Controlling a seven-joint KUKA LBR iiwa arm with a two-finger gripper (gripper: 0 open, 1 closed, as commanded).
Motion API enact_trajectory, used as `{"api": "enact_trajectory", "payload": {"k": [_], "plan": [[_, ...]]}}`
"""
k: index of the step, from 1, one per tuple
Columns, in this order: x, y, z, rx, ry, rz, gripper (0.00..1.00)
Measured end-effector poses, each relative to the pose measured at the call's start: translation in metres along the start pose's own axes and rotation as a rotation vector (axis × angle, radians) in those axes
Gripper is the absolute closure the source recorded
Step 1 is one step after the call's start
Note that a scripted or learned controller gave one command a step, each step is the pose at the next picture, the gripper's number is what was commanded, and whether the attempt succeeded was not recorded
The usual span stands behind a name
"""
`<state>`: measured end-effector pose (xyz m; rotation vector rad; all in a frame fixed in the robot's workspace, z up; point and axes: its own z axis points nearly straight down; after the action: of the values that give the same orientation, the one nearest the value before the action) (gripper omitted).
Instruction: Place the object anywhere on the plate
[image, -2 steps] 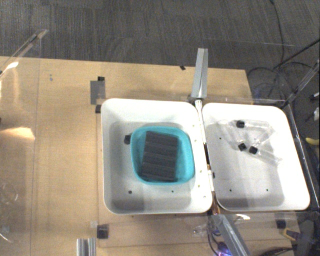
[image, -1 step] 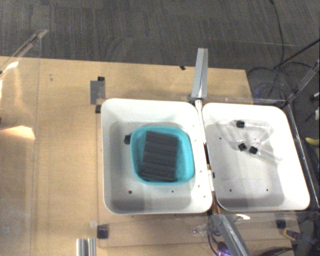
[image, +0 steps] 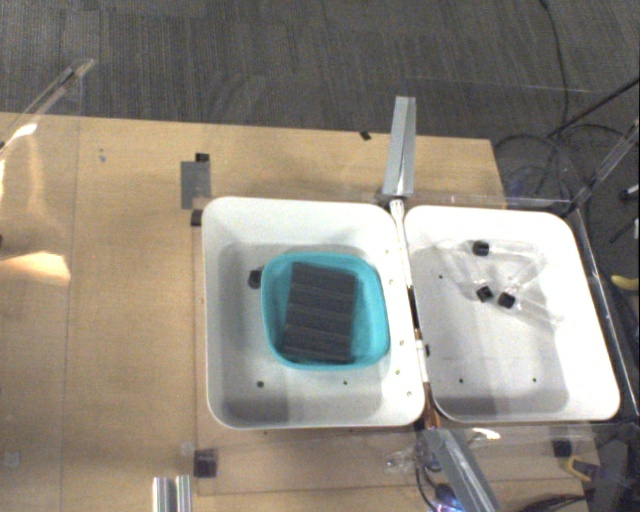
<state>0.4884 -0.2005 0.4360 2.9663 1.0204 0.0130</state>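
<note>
Camera view, from above the desk: a dark grey, ribbed rectangular block (image: 318, 312) lies flat on a teal, rounded-square plastic plate (image: 373, 300) inside the left of two shallow white bins (image: 215, 330). The block's long axis runs nearly from the top of the frame to the bottom, its upper end tipped slightly to the right. Its ribs cross it from side to side. It sits near the plate's middle, well inside the rim on every side.

How my tool stands, open or closed, and whether it carries anything, I cannot tell from this frame.

The bins rest side by side on a pale wooden desk (image: 100, 350), a grey metal post (image: 401, 150) rising at the seam between them. Beyond the desk's far edge lies dark grey carpeted floor (image: 250, 50), with black cables (image: 572, 108) trailing at upper right. A bright patch of light falls on the desk at far left.

By count: one block, one plate, two bins. The right bin (image: 592, 340) holds a loose cluster of clear plastic pieces (image: 520, 272) with three small black caps (image: 480, 247) among them.
</note>
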Motion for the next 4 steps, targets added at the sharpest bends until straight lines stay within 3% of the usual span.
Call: {"api": "enact_trajectory", "payload": {"k": [2, 4], "plan": [[-0.0030, 0.0038, 0.0001, 0.000, 0.000, 0.127, 0.00], [-0.0032, 0.0041, -0.0001, -0.003, -0.001, 0.386, 0.00]]}}
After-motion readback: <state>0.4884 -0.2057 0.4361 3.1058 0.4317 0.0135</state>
